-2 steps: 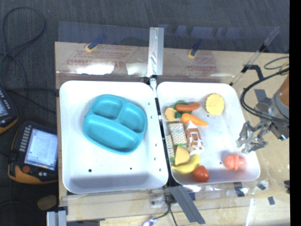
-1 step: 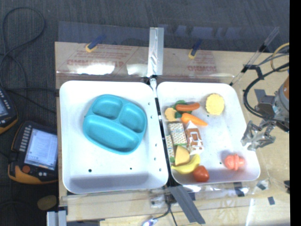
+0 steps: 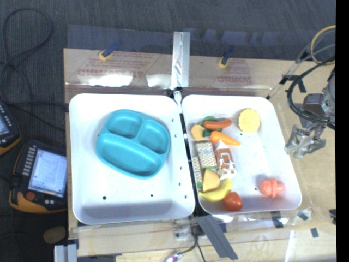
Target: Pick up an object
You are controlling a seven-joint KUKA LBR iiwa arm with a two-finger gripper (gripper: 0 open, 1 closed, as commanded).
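Note:
The right bin (image 3: pixel 272 119) holds toy food: a yellow round piece (image 3: pixel 249 120) at the back, two carrots (image 3: pixel 218 131), a checkered cracker (image 3: pixel 204 154), a small red and white carton (image 3: pixel 224 162), a banana (image 3: pixel 215 192), a red tomato (image 3: pixel 233 201) and an orange-pink piece (image 3: pixel 271 188) at the front right. My gripper (image 3: pixel 305 142) hangs outside the right bin, just past its right rim, over the bench. Its metal fingers point down with nothing between them.
The left bin (image 3: pixel 82 201) bears a blue divided plate (image 3: pixel 133 142). A metal divider (image 3: pixel 180 64) stands behind the bins. Cables (image 3: pixel 305 70) trail at the right. A handheld pendant (image 3: pixel 41 173) lies on the floor at the left.

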